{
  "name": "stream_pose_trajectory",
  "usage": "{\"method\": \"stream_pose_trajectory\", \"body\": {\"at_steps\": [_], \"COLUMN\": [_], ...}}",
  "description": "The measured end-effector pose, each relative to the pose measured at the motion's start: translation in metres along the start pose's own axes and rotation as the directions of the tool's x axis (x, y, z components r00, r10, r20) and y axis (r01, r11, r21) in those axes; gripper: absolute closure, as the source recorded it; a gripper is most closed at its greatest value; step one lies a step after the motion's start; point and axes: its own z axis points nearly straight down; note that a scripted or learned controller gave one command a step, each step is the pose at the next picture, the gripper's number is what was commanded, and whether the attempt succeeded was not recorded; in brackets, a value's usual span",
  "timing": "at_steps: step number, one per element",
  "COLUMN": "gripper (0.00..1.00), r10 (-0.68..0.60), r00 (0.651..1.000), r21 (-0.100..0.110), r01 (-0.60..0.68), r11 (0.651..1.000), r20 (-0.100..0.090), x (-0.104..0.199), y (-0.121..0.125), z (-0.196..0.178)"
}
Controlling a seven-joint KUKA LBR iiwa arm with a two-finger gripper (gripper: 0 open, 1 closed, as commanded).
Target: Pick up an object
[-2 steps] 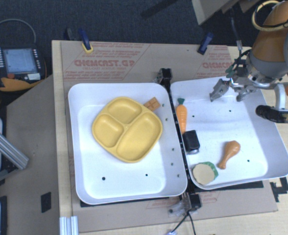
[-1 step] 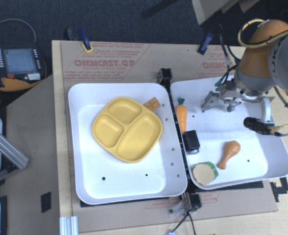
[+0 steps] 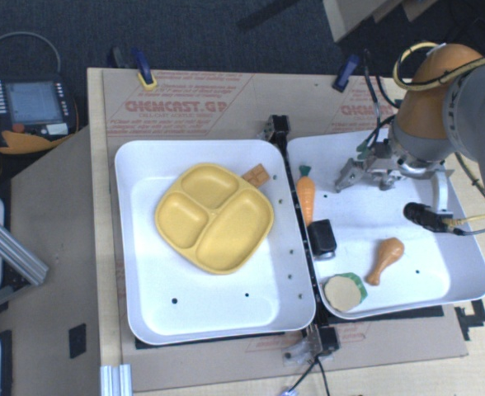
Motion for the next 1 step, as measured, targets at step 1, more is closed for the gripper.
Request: {"method": "stream_pose_trajectory", "body": {"at_steps": [1], "gripper": [1.0], "r10": [0.0], "r00": [1.0], "r21": [-0.011], "r01": [0.0], "r11": [1.0], "r20": [0.001], "x": [-0.0002], "y": [0.0028], "z": [-0.0145]}}
